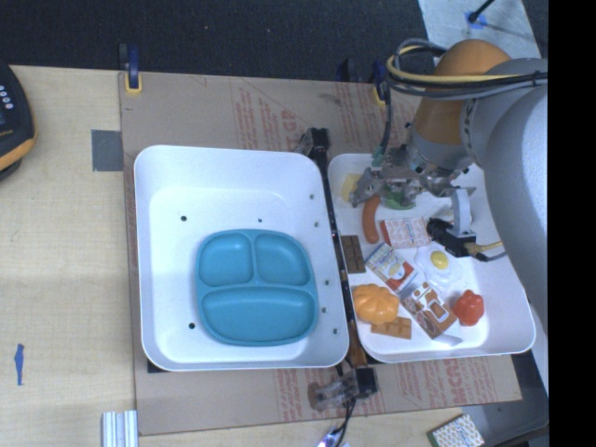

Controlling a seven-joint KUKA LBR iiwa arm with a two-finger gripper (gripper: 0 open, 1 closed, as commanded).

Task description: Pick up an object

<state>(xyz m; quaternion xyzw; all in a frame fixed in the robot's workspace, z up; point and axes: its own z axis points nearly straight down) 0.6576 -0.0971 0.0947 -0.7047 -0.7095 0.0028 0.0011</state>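
Red-printed, unreadable packets [404, 232] below the gripper [400, 192].

The grey KUKA arm [517, 147] reaches in from the right of the camera view, its broad pale link filling the upper right corner. Above the wrist sits the rounded orange band [470, 59], with a yellow and black cable looped around it. Below the band the wrist points steeply downward, ending in the two-finger metal tool [402, 186], which hangs low and spreads into dark and silvery parts. Whether its fingers are parted cannot be made out.
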